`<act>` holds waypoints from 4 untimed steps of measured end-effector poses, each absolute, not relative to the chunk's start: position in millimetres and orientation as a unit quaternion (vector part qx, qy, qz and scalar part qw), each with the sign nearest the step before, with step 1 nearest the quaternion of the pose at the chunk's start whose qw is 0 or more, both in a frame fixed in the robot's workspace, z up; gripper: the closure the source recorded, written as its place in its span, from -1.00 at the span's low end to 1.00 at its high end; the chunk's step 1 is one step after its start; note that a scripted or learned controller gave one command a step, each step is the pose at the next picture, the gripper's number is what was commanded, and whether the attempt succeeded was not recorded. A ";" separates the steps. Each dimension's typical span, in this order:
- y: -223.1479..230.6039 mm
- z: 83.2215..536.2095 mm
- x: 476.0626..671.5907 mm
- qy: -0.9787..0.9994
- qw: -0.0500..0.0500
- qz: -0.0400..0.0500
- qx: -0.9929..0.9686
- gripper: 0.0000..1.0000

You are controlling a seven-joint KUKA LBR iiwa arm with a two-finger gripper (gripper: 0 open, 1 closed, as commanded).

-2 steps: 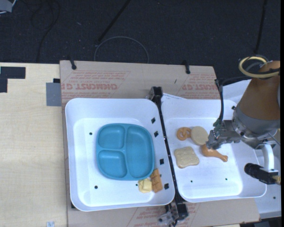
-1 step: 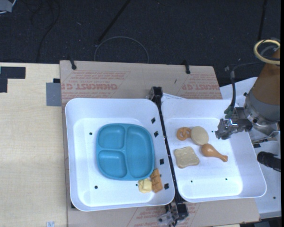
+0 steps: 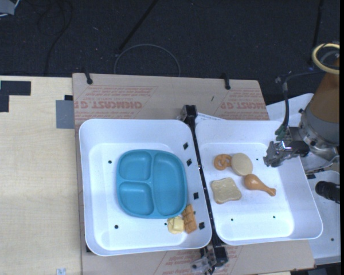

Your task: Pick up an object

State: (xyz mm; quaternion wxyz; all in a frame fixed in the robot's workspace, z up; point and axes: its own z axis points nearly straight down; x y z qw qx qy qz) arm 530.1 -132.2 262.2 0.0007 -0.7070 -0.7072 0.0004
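Blue divided plate (image 3: 151, 183) fills the left bin (image 3: 97, 153), while in the right bin (image 3: 298, 222) toast (image 3: 226, 190), bun (image 3: 241, 164) and drumstick (image 3: 259, 184) lie at nine o'clock from the gripper (image 3: 273, 155), whose opening cannot be told; descending squarely over one item seems best; cardboard lettering unreadable.

Even bright overhead light, soft shadows, slightly grainy, dark background

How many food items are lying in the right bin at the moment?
4, clustered mid-bin: a pretzel at left, a round bun touching it, a drumstick to the right, and a toast slice nearest the camera. None looks hidden.
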 end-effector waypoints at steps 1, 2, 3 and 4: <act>-69.7 256.6 522.6 -0.709 0.003 0.001 -0.705 1.00; -16.5 259.4 512.0 -0.709 0.003 0.000 -0.705 1.00; 25.5 247.2 503.2 -0.708 0.002 0.001 -0.706 1.00; 66.8 238.8 499.2 -0.708 0.003 0.002 -0.706 1.00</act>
